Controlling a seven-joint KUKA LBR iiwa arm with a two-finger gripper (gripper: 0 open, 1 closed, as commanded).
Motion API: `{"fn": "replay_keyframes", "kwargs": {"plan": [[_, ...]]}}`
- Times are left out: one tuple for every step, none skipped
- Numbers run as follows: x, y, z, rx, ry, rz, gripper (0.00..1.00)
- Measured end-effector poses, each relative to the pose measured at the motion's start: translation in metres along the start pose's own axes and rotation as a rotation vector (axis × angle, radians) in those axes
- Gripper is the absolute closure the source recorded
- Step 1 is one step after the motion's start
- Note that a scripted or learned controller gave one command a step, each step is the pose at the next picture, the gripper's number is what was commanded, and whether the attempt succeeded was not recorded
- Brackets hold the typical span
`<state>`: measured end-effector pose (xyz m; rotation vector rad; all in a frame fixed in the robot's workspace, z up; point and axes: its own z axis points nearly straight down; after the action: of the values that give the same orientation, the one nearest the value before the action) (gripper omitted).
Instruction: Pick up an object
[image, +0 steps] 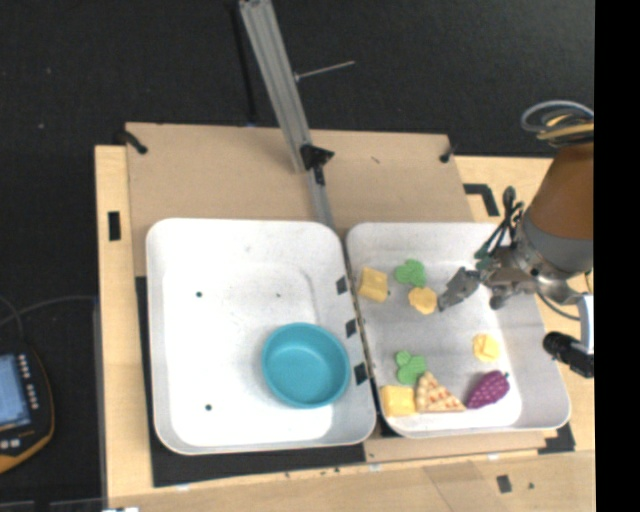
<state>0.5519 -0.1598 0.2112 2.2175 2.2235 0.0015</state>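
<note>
Reaching into the right bin (520, 415), we judge our gripper (458, 290), whose grip state we cannot tell, must drop onto the yellow piece (423, 300) at its nine o'clock.

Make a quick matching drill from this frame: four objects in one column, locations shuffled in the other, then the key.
Things:
1. blue bowl
2. purple grapes
3. pizza slice
4. gripper

Places:
A. right bin, near front edge, between a yellow block and the grapes
B. left bin, front right part
C. over the right bin, beside a yellow piece
D. right bin, front right corner area

Pairs: 1-B, 2-D, 3-A, 4-C
</note>
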Motion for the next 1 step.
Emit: {"fn": "replay_keyframes", "kwargs": {"plan": [[-0.0001, 0.0000, -0.0001, -0.001, 0.000, 0.001, 0.00]]}}
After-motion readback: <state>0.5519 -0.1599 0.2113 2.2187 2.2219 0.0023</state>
